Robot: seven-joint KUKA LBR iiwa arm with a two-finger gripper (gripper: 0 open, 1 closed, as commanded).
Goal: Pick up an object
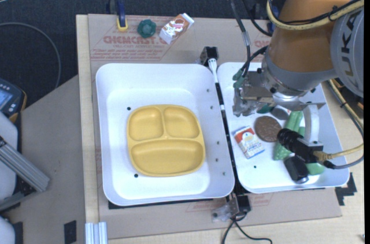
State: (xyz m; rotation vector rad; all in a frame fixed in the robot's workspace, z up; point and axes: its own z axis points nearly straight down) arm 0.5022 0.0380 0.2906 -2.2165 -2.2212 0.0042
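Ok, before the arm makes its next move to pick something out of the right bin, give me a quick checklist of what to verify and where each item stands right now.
1. Gripper is over the right bin, near its left wall: ok.
2. Fingers open or shut: cannot tell, the wrist hides them.
3. Anything held in the gripper: cannot tell.
4. Pickable things in reach: ok. A small red and white packet, a brown disc and green pieces lie in that bin.
5. Room around the packet: not ok. It lies close beside the disc.
6. Left bin holds a yellow divided plate, apart from the arm: ok.
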